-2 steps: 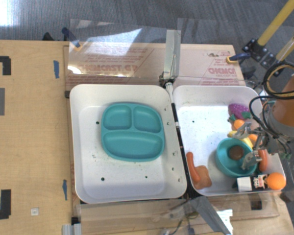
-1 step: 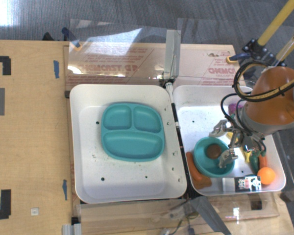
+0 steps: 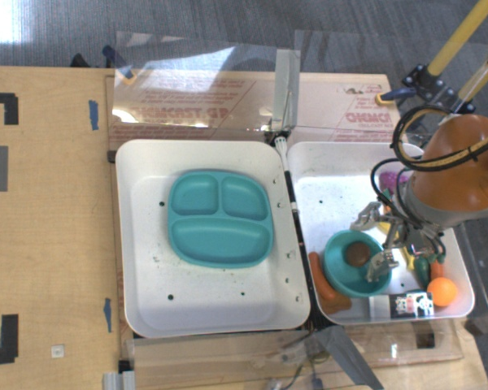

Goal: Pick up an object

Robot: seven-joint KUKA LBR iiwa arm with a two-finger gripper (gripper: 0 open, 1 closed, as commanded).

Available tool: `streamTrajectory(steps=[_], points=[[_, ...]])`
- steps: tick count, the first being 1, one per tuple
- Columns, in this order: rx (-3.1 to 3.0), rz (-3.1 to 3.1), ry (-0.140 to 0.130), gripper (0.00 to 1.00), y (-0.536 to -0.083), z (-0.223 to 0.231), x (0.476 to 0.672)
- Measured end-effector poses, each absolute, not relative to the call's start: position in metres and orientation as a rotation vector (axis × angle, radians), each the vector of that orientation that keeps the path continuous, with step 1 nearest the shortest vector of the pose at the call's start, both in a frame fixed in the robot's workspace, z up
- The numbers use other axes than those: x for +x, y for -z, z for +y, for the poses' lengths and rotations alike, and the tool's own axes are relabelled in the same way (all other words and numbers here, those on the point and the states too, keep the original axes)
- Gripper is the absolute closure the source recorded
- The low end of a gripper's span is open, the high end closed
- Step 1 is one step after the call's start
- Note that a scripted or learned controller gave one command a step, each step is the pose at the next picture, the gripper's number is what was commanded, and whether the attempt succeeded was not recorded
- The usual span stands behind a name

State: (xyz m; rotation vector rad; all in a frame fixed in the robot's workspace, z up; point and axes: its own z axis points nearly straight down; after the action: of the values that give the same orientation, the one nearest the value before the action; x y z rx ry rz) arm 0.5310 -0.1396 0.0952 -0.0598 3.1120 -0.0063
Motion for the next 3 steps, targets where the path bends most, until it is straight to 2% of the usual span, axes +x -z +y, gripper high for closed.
streamTrajectory(steps=[1, 2, 3], points=[[-0.055, 3.104, 0.015, 0.00, -0.096, -0.127, 0.517], [-0.310, 3.101, 0.006, 0.00, -0.091, -0.156, 0.503], [-0.269, 3.113, 0.001, 0.00, -0.091, -0.158, 0.504]])
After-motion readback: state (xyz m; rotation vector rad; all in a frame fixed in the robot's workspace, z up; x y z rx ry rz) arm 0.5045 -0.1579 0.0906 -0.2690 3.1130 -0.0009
